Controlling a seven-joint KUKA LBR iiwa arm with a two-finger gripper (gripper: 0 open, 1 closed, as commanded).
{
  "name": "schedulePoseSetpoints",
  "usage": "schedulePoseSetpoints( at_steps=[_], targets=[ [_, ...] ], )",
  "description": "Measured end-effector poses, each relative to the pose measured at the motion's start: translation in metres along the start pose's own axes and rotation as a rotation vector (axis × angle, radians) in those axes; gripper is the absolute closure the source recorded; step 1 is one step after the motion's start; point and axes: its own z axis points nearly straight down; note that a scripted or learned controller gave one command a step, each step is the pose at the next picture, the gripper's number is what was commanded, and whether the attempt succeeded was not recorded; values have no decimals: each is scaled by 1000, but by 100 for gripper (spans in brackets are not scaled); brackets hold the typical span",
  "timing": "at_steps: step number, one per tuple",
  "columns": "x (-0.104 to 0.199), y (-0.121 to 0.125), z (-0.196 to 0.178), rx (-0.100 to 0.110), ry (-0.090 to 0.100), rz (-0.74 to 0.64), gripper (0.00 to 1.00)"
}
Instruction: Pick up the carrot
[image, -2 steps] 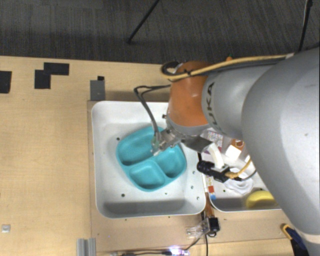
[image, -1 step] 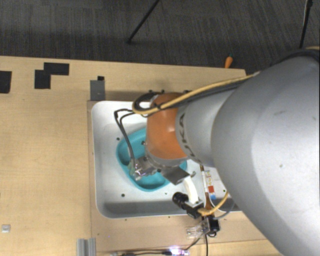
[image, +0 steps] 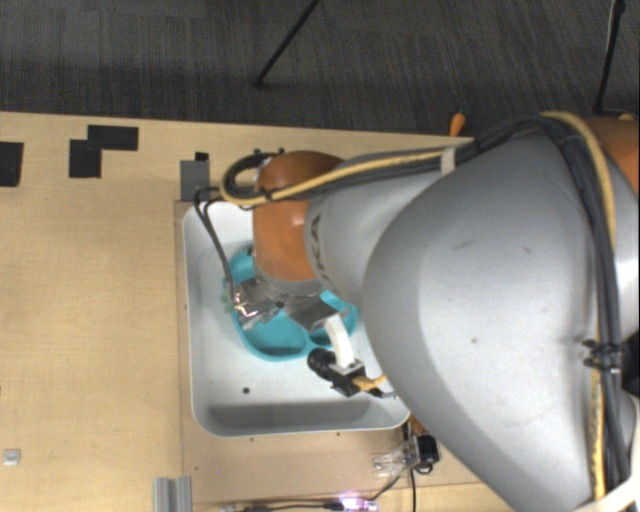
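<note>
The arm (image: 480, 300) hides most of the bin (image: 215, 400); jaws' state perhaps unreadable over a teal object (image: 265, 335).

My arm (image: 500, 290) is plain grey with an orange band (image: 285, 225). Under that band sits a turquoise object (image: 268, 338) in the white bin (image: 215, 400); the bench (image: 90, 320) is tan.

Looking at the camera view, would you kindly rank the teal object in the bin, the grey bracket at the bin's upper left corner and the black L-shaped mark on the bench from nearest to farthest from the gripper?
1. Teal object: directly under the gripper, inside the white bin.
2. Grey bracket: at the bin's upper left corner.
3. Black L-shaped mark: farther left on the bench.
</note>
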Motion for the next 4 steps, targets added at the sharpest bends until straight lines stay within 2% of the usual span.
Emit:
schedulePoseSetpoints(
  at_steps=[2,3,4],
  targets=[
    [0,3,-23,-8,1,-7,100],
    [0,3,-23,-7,1,-8,0],
    [-31,51,11,-14,12,210,0]
  ],
)
